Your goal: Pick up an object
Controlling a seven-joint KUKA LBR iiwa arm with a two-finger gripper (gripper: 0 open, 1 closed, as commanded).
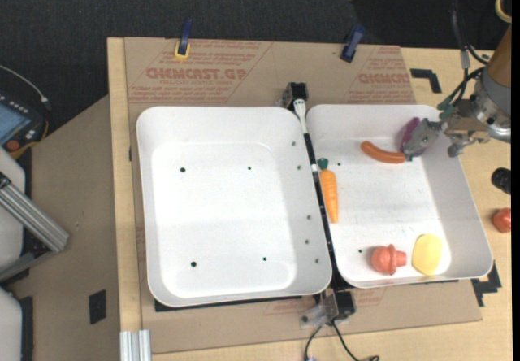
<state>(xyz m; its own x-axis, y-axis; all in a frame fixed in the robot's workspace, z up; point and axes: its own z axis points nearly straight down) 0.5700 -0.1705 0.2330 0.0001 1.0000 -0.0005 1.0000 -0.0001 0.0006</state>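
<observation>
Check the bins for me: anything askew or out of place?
Only the carrot: it lies against the right bin's left wall by the divider, not flat on the floor. The sausage, red toy and lemon look fine.

You see the arm [497, 75] at the right edge of the view. Its upper part is a rounded tan or orange section, and below it sits a pale grey metal ring with a darker grey band under it. Thin dark cables [460, 67] run down along its left side, and they make a loop near the wrist. From the wrist a grey block with small brackets goes to the left. At its end you find the gripper [413, 142], made of dull grey metal, with a purple part on the upper side. The small details, such as screws and markings, are too blurred to tell.
</observation>
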